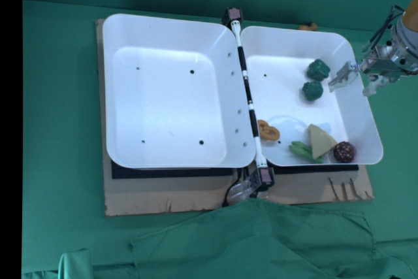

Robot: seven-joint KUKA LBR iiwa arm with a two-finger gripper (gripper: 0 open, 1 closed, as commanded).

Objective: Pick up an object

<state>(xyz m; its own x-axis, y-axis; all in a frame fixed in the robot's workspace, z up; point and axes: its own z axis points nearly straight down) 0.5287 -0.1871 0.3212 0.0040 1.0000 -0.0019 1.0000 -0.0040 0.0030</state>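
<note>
i have the arm [403, 29] coming in from the right edge, its orange band just showing at the top corner and the wrist angled down toward the right bin [366, 121]. the jaws [358, 78] hang over that bin's right rim, spread apart, one finger pointing left into the bin and the other lower on the right, with nothing between them. just to the left of the jaws sit two dark green, bumpy, broccoli-like pieces: the upper green piece [319, 68] near the fingertip and the lower green piece [312, 91] a little below and further left, the two close together but apart. well below the jaws, along the bin's front edge, i see a pale yellow wedge [321, 139] leaning over a green pod-like thing [302, 151], and a dark red round berry [344, 151] just beside the wedge. further left from there, near the divider between the bins, lies an orange pretzel shape [267, 131]. the left bin [124, 36] lies well away from the jaws. both bins rest on cardboard [163, 199] on the green surface [59, 140].
</note>
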